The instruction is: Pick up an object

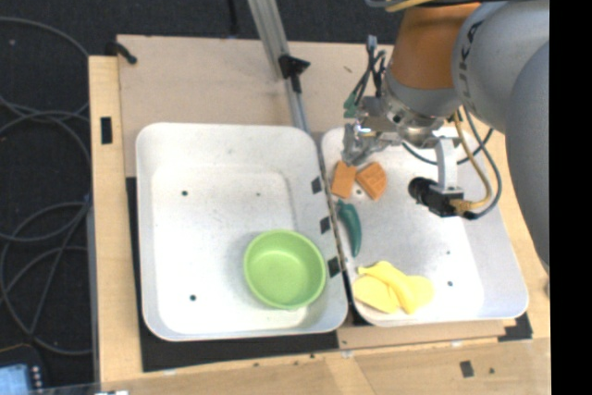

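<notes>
My gripper [359, 141] hung over the upper left corner of the right bin [481, 282], near the middle of the picture. I could not tell how it was set, because my own wrist and wires hid it. The thing closest to me was the orange block [359, 181]. It lay just below my gripper, a little toward the bottom of the picture, close to the wall between the two bins. It looked like two orange bits side by side, lying across from left to right. So I think my next move was a short drop straight down onto it. Lower down by the same wall lay a small green thing [350, 225], long from top to bottom. Near the bottom of that bin sat a yellow thing [395, 288]. A green bowl [284, 267] sat in the left bin [185, 162], at its lower right. I saw part of some letters on my grey arm [499, 42], but I could not read them.
</notes>
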Robot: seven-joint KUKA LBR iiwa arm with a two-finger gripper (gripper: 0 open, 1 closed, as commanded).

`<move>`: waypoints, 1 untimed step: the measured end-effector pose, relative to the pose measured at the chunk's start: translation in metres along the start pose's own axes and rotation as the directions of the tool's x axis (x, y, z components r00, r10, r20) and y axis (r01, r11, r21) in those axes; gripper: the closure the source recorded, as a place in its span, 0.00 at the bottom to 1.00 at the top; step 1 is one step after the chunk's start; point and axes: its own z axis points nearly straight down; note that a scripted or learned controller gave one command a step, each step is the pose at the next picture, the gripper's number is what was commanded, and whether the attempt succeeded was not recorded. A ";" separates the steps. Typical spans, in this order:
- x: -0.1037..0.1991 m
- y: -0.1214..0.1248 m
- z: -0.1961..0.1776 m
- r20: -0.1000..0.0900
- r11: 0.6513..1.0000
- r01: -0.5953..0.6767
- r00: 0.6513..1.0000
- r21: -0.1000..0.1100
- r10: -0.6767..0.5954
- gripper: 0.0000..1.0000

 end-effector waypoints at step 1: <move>0.051 0.002 -0.010 0.000 1.000 0.000 1.000 0.001 0.000 1.00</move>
